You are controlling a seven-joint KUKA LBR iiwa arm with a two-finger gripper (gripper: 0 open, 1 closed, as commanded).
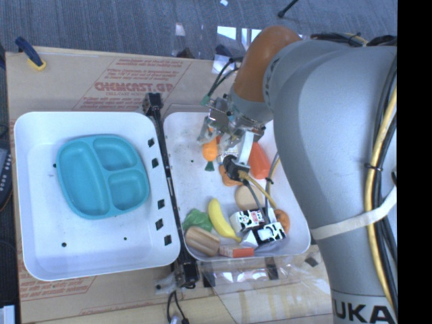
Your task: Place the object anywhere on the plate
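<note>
Risk, largest: my arm (324,133) covers much of the right bin (177,181), so I judge a lift could drag a neighbouring item up, or catch nothing, because the toys lie packed close together.

Left bin (27,201): carries the blue divided plate (102,175), the target, well apart from my end effector; a loosely held object could drop during the crossing over the black clips (156,155) between the bins.

Right bin contents, front cluster: yellow banana (221,219), green leafy piece (197,219), tan bread-like piece (202,240), black-and-white patterned blocks (260,225), beige rounded piece (247,197). All crowd one another; a nudge could shift several.

End effector (226,135): low over the upper part of the right bin, beneath the orange band. Whether it is spread or pressed together, I cannot tell; the wrist hardware hides it.

Task's thing, as I judge it: small orange object (212,150), in the right bin, just beside and below my end effector, possibly touching it. I cannot confirm it is gripped. An orange-red wedge (258,159) lies near, easily mistaken for it.
</note>
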